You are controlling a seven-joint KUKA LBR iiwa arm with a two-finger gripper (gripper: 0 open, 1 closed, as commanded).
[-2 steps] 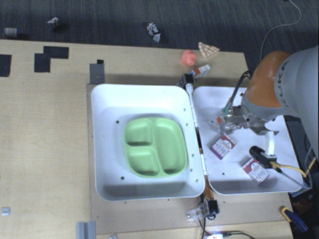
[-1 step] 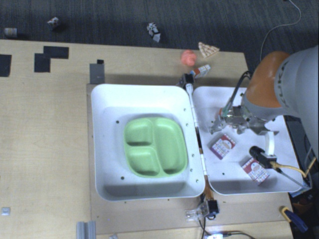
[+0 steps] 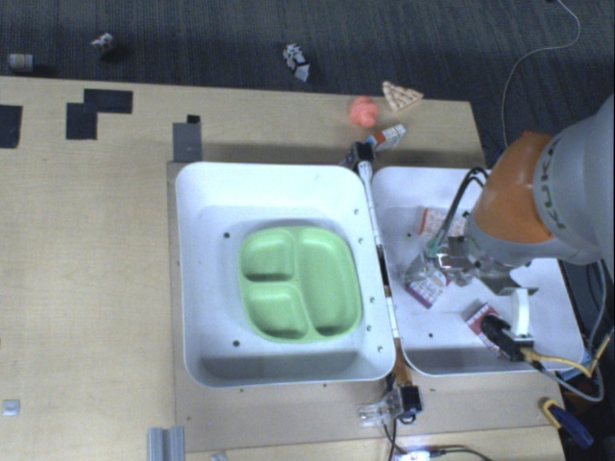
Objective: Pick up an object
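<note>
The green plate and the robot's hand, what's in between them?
In the camera view, between the green plate and the hand lie the left bin's white wall, the seam where both bins meet, then bare floor of the right bin.

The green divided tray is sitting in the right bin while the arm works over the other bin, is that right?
Not quite. The camera view shows the green divided tray in the left bin, not the right. The arm's gripper is over the right bin, among small packets.
</note>
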